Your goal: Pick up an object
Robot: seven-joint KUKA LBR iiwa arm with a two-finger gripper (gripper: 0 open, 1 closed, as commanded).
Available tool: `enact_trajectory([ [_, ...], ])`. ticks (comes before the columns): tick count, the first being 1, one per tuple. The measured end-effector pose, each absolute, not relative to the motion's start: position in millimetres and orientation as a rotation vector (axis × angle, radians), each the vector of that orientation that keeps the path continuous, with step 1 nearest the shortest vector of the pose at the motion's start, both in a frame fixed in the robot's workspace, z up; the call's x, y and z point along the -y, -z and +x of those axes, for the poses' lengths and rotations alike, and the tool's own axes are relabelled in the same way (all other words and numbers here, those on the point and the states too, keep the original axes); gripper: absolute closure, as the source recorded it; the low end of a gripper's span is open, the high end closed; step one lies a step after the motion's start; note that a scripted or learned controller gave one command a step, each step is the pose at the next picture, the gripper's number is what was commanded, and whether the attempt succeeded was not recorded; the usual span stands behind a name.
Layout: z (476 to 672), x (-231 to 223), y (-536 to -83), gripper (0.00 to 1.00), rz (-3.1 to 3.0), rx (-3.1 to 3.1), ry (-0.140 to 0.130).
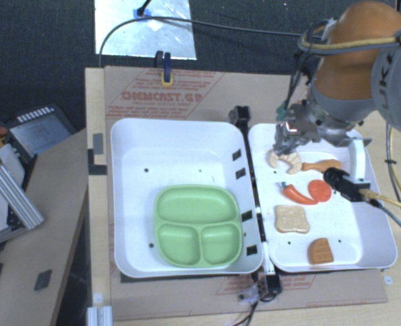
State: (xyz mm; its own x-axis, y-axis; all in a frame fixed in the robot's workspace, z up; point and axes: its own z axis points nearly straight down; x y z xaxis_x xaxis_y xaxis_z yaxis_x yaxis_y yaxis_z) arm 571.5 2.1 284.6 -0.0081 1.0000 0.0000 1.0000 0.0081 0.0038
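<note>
The pale croissant (284, 159) lies in the right bin (377, 240), near that bin's far left corner. The gripper (287, 140) stands directly above the croissant, pointing down; finger state cannot be determined. The arm (353, 53) bends in from the right above it. Toward the viewer from the croissant: drumstick (321, 166), red pepper (297, 194), tomato (319, 190), toast (291, 219), brown cookie (320, 251).

Brown bench (187, 94), two white bins (139, 155) side by side on it
</note>
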Motion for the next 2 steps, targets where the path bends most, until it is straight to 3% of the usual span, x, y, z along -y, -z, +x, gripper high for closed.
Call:
enact_trajectory([
  [2,610.1,-108.3,-256.8,1.0,2.211,-2.229,-0.005],
])
